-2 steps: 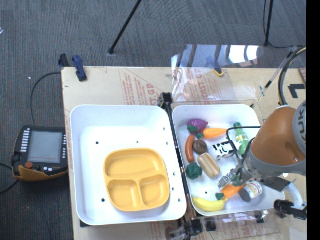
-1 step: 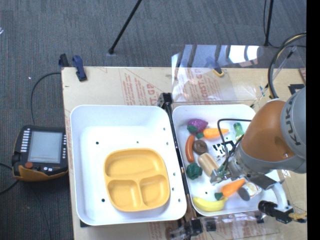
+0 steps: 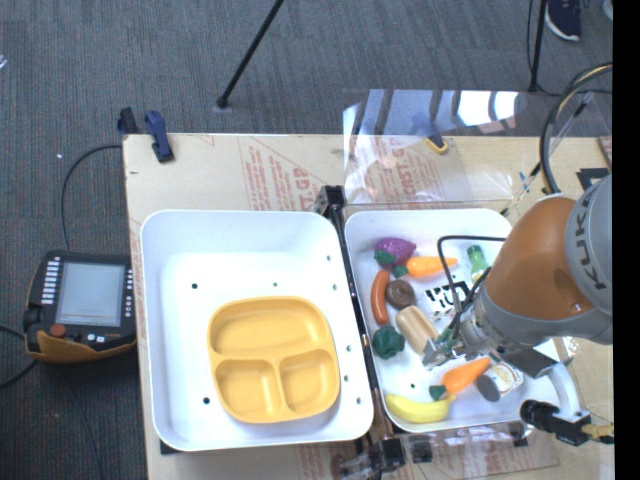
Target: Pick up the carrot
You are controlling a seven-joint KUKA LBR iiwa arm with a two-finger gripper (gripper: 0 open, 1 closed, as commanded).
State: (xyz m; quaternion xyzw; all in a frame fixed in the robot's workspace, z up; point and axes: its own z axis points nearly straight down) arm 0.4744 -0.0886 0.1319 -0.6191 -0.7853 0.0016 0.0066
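Two carrots sit in your right bin (image 3: 500,220); the near carrot (image 3: 466,376) lies beside the tool (image 3: 443,351). Can't tell its grip state, so center over it first.

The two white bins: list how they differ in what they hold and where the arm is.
The left bin holds one yellow divided tray; the right bin holds many small toy foods, among them a banana and a carrot. The arm reaches over the right bin, not the left bin, with its tool low beside the carrot. Both are shallow, white and side by side.
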